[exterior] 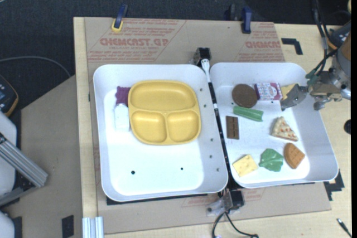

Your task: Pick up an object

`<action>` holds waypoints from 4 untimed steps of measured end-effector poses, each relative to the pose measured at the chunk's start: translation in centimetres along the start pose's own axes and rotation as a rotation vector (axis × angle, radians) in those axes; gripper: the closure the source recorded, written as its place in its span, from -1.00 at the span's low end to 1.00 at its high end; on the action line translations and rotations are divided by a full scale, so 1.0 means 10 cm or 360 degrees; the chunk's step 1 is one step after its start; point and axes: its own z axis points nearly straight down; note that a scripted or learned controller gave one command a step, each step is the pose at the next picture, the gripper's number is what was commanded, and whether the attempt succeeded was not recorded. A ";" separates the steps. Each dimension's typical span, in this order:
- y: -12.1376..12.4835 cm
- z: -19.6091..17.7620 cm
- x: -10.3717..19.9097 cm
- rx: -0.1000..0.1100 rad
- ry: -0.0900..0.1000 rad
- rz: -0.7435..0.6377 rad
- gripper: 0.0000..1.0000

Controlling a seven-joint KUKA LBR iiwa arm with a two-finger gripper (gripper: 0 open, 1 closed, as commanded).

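Observation:
The right bin (318, 136) holds several toy foods: a brown round cookie (244, 95), a pink and white packet (268, 91), a green bean pod (248, 113), a dark chocolate bar (232, 127), a pizza slice (284, 130), a brown bread piece (294, 155), a green pepper (271, 159) and a yellow cheese block (244, 165). My gripper (292, 97) reaches in from the right, low over the bin's upper right part. It is just right of the packet and above the pizza slice. It partly covers a small yellow item (286, 89).
The left bin (162, 175) carries a yellow divided plate (164, 110), with a purple item (122, 95) and a white bottle (121, 117) at its left side. Clamps (246, 18) stand at the board's far edge. Cables (321, 19) hang at the right.

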 end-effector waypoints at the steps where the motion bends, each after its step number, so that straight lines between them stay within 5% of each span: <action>1: 0.02 -0.06 0.00 -0.0019 -0.0005 -0.0005 -1.00; 4: -0.04 1.30 0.02 -0.0010 -0.0001 -0.0004 -1.00</action>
